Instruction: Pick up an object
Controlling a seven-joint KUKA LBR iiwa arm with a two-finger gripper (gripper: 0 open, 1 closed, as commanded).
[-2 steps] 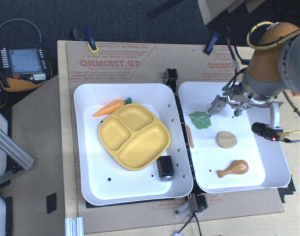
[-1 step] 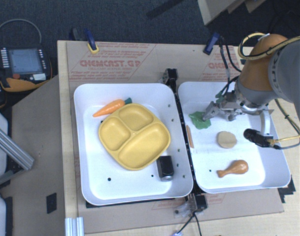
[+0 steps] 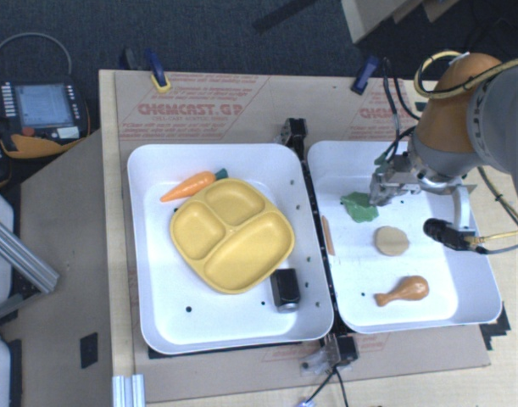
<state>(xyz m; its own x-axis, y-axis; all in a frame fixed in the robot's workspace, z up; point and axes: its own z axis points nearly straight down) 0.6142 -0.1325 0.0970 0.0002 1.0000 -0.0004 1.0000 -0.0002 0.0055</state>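
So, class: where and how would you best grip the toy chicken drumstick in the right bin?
Probably grip the drumstick across its thin shank, left of the bulbous end, coming straight down from above. It lies flat and apart from the tan round piece, with bare bin floor around it.

Fixed overhead view, slanting down on both bins [image 3: 148, 227].

Two bins [image 3: 148, 227], one carrot [image 3: 188, 186].

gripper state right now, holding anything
Gripper: cannot be told; it sits low in the right bin right beside the green item, with nothing seen held.
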